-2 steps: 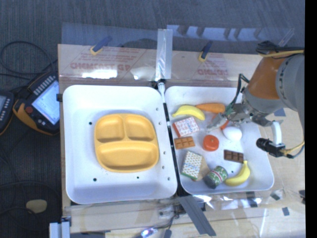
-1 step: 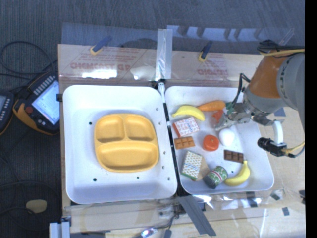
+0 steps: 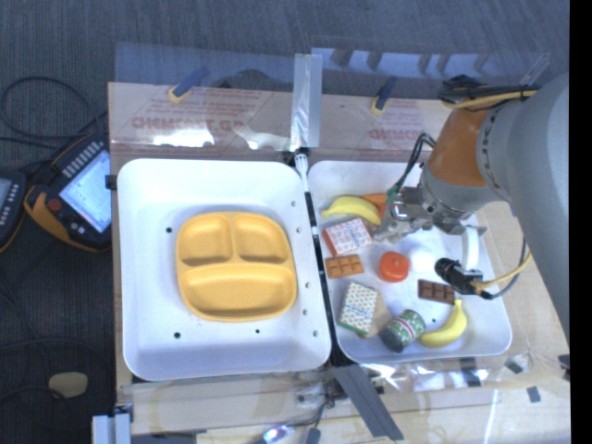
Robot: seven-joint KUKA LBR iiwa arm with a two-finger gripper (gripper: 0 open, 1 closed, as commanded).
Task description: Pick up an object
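Right bin (image 3: 499, 340), near edge: a small can (image 3: 401, 329) is seen lying beside a banana (image 3: 446, 326), with a patterned packet (image 3: 359, 307) to their left. Further back a brown bar (image 3: 436, 291), an orange round piece (image 3: 394, 265) and a waffle-like block (image 3: 344, 266) are noted. Beyond them the gripper (image 3: 400, 218) is poised low, just beside a second banana (image 3: 350, 208) and a printed card (image 3: 348, 237); whether the fingers are apart or together cannot be told. A yellow divided tray (image 3: 237, 265) is held in the left bin (image 3: 139, 276).
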